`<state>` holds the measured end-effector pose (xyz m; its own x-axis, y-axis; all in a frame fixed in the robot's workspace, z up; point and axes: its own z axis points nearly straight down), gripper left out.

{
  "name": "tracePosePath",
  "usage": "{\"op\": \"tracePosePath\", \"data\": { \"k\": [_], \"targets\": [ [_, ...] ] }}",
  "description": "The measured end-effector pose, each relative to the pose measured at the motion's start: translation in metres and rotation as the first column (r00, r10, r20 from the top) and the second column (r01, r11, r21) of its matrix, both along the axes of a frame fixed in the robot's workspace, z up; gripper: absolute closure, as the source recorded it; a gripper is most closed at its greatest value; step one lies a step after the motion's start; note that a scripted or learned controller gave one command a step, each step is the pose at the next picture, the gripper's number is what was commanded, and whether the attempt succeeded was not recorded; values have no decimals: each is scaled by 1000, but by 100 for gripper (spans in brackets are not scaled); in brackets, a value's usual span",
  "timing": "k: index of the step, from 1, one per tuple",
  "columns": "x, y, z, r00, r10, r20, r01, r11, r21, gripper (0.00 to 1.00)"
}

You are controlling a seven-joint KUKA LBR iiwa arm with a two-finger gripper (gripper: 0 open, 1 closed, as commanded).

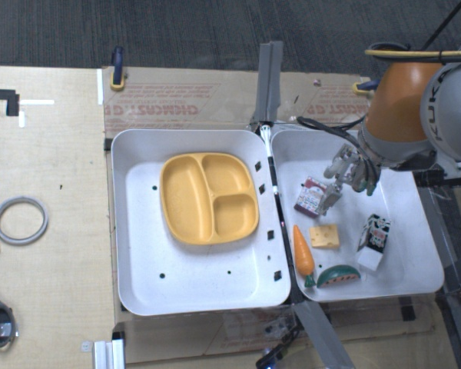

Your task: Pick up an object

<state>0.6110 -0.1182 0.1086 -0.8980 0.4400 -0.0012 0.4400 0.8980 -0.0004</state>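
My two-finger gripper (339,184) hangs over the upper middle of the right-hand shallow white bin (415,283), reaching in from the right on my grey arm with its orange band (396,102). Whether my fingers are spread or closed I cannot tell from this angle; the tips are a blur of grey metal, and nothing clearly sits between them.

The thing nearest me is a small maroon-and-white printed packet (310,197). It lies just beside my fingertips, down and to their left, so close that it may be touching them, though I cannot say for sure. Its long axis runs at a slant, from upper right down to lower left, and I judge that my fingers would need to close across its short sides.

Farther below me sit a pale yellow wedge of toy cheese (325,237) and, to its left, an orange toy carrot (303,250) lying along the bin's left wall. Below my wrist and to the right stands a small black-and-white carton (374,241), and at the bottom edge rests a green-rimmed toy watermelon slice (338,276). All are farther off than the packet, so the packet looks the likeliest pick.
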Motion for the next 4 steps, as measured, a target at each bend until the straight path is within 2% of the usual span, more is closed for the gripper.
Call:
{"op": "tracePosePath", "data": {
  "k": [1,2,3,4],
  "targets": [
    [22,17,-11,974,-228,8,228,974,1,0],
    [-48,21,-12,903,-429,8,429,903,4,0],
    [-123,16,-13,686,-727,6,727,686,7,0],
    [-122,15,-4,687,-726,10,726,687,7,100]
  ]
}}
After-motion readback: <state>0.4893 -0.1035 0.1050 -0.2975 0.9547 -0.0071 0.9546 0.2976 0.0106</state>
